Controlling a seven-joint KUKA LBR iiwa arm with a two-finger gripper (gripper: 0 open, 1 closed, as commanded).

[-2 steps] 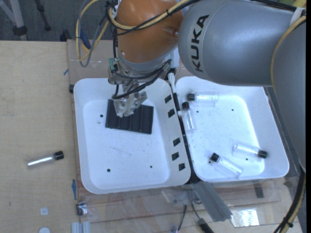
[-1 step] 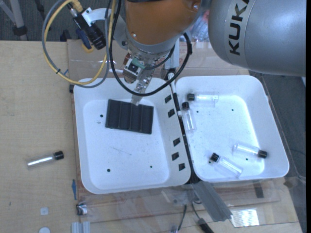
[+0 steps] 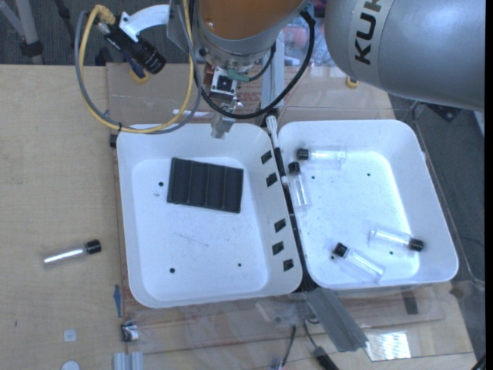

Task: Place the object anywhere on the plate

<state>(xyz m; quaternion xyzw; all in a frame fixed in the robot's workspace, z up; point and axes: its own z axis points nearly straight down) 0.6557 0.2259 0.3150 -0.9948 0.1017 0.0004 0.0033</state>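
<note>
Gripper (image 3: 221, 126) hung over the left bin's (image 3: 139, 284) far rim; its state could not be told. Four vials (image 3: 322, 156) lay in the right bin (image 3: 431, 206), a fifth (image 3: 71, 253) on the wooden bench (image 3: 46, 145). The dark ribbed plate (image 3: 206, 185) sat bare in the left bin, under the grey arm (image 3: 400, 29).

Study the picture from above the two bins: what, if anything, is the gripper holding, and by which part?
It cannot be told. The gripper hangs over the far edge of the left bin, with no vial visible at its tip.
</note>
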